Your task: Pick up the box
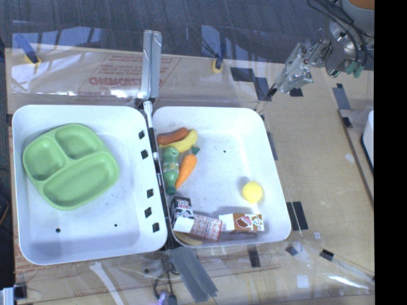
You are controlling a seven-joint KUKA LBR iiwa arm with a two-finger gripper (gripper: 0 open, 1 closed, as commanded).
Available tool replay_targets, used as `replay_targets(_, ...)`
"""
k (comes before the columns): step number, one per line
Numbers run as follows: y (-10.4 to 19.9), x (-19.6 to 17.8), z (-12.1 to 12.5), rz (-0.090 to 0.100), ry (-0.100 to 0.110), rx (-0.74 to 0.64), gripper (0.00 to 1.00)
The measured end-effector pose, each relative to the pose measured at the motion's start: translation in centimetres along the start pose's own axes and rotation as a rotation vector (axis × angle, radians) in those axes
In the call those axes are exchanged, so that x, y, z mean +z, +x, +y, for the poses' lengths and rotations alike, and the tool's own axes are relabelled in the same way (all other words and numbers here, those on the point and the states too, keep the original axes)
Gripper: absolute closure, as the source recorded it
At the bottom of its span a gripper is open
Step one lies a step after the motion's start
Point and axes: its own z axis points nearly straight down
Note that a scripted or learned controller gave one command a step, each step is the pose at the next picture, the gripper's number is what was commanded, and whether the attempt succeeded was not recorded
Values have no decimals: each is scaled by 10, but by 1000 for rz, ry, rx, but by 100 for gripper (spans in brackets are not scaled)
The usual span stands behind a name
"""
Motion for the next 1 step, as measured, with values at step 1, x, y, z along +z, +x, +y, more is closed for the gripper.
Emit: replay_targets(1,48,197,-11,2,-1,-46,100)
